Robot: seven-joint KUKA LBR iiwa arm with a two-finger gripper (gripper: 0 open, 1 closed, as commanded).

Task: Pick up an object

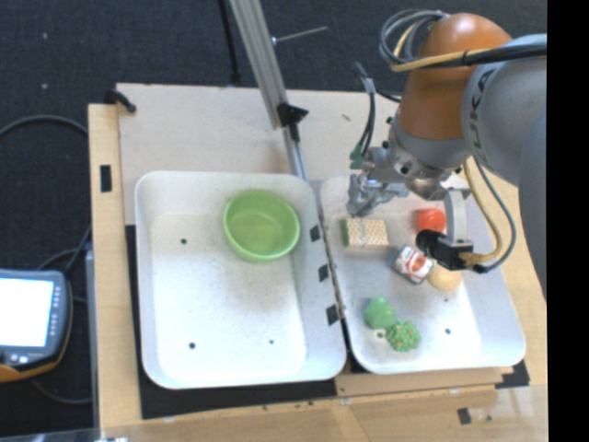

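The gripper [366, 198] hangs over the far left part of the right bin [502, 334], just above a tan sponge [366, 233] with a green edge — whether it is spread or pressed together cannot be told, and nothing shows gripped in it. Right of the sponge lie an orange piece [430, 219], a red-and-white can [413, 264] and a pale ball [444, 279]. Nearer the front sit a green lump [378, 312] and a broccoli [402, 337], side by side. The left bin [184, 339] holds a green bowl [261, 226] upright near its far edge
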